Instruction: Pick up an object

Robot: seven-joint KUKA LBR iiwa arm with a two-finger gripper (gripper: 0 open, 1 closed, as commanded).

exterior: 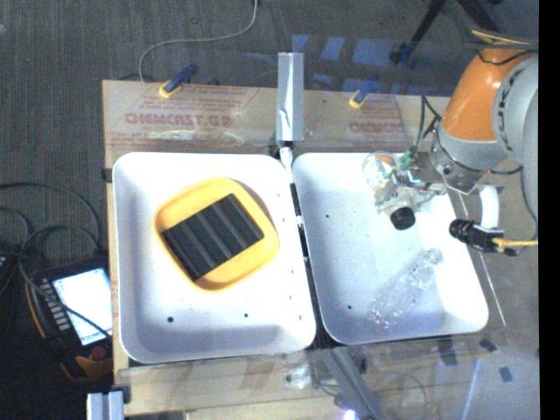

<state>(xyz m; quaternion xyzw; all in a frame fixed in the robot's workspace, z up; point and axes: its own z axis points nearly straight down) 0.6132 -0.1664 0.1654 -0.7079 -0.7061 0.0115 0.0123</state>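
Your gripper (395, 195) sits up top in the right bin (337, 234); can't tell its state. The bottle (404, 289) lies below it, axis diagonal.

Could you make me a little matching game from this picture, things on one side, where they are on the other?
Things:
1. yellow dish with black ribbed top
2. clear plastic bottle
3. gripper
4. blue and yellow clamp

Places:
A. lying in the lower part of the right bin
B. over the upper part of the right bin
C. on the cardboard behind the left bin
D. in the middle of the left bin

Pairs: 1-D, 2-A, 3-B, 4-C
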